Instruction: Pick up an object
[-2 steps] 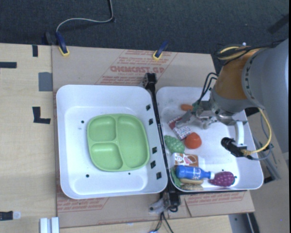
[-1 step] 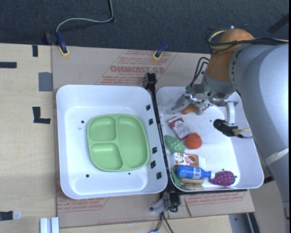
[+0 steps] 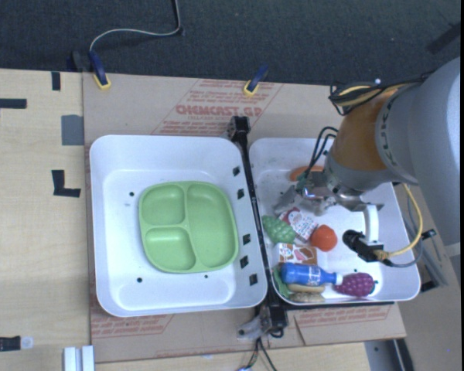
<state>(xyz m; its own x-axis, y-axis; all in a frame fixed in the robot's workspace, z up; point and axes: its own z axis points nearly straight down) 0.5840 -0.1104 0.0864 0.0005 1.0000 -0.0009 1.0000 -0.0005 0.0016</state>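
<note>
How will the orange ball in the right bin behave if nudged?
The orange ball looks round and smooth, so it will probably roll. A red-and-white packet lies against its left side and may stop it that way. It likely slips from a loose pinch.

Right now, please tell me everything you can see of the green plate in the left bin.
The green plate is a light green tray with rounded corners, and it looks like smooth plastic. Raised ridges divide it into three compartments: two smaller ones on the left, one above the other, and one long one on the right. It lies flat and right side up, turned slightly, near the middle of the left bin, resting on the white floor. Nothing lies in it or touches it apart from the bin.
</note>
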